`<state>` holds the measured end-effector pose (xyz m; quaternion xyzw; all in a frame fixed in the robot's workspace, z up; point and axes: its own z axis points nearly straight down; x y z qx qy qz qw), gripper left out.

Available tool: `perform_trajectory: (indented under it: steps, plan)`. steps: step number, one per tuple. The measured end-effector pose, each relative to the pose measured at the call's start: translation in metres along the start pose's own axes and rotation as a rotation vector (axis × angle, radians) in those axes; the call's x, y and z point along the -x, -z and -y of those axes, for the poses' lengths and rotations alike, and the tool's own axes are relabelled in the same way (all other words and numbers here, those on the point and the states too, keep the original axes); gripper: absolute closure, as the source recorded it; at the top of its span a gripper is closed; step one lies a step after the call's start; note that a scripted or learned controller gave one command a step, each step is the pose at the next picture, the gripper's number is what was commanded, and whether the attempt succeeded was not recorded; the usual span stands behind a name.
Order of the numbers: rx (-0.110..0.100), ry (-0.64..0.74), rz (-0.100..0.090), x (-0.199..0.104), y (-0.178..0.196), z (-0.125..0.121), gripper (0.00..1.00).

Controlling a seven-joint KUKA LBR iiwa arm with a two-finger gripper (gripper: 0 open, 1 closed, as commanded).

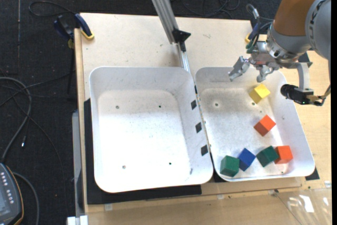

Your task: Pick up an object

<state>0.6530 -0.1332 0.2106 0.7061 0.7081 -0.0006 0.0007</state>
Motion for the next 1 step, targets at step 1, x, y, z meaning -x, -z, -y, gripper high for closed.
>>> perform_trajectory:
  steps: [1]
  plan:
    - [0.004, -0.006, 0.001, 0.059, -0.0902, 0.011, 0.0]
